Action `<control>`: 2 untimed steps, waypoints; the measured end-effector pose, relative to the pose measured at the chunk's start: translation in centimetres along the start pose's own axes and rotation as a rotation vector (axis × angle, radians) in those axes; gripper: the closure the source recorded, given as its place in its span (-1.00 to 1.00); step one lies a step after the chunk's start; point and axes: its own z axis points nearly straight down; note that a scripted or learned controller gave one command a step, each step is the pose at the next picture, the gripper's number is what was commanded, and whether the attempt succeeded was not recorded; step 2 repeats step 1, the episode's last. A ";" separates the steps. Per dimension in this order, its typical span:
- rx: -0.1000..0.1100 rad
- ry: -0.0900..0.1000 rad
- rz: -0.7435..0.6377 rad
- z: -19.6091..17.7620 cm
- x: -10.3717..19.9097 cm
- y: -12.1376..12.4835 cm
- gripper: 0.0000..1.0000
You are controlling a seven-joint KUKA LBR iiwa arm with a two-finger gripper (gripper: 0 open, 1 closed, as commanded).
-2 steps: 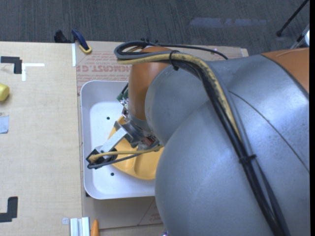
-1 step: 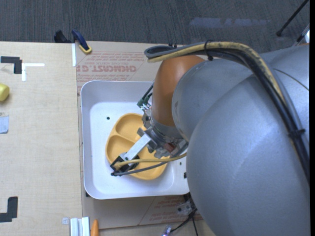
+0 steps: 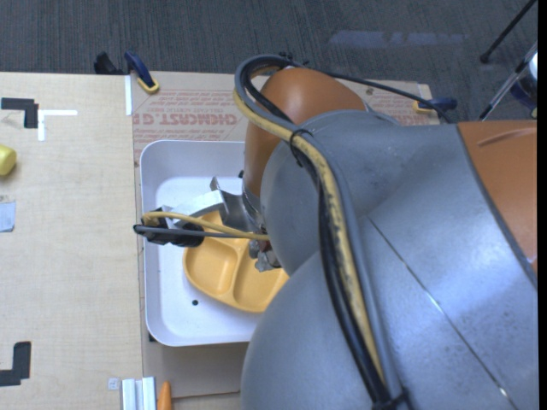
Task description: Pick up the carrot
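1. The end effector point(image 3: 244, 216) hangs low over the upper right part of the yellow divided tray point(image 3: 224, 276), which lies in the white bin point(image 3: 162, 314) on the desk point(image 3: 68, 272). The grey arm point(image 3: 385, 254) comes in from the tray's right and covers the tray's right edge and whatever lies beyond it.
2. I cannot tell whether the end effector is open or closed, because the wrist hides its tip. Nothing is seen in its grip.
3. I cannot place the carrot with any certainty. The compartments of the tray that show are bare yellow, and so is the white bin floor to the tray's left and below it.
4. One candidate is a small orange sliver point(image 3: 163, 391) well below the tray, outside the bin at the desk's near edge. It is too small to tell whether it is a carrot or a fitting.
5. My judgement is that the carrot, if it is in the bin, lies under the arm to the tray's right or directly beneath the end effector. Its long axis cannot be read, so the wrist cannot yet be lined up across it.
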 end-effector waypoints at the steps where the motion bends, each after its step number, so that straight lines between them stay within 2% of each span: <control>1: -0.002 0.007 -0.013 -14.1 0.6 -1.4 1.00; 2: -0.002 0.007 -0.013 -14.1 0.6 -1.4 1.00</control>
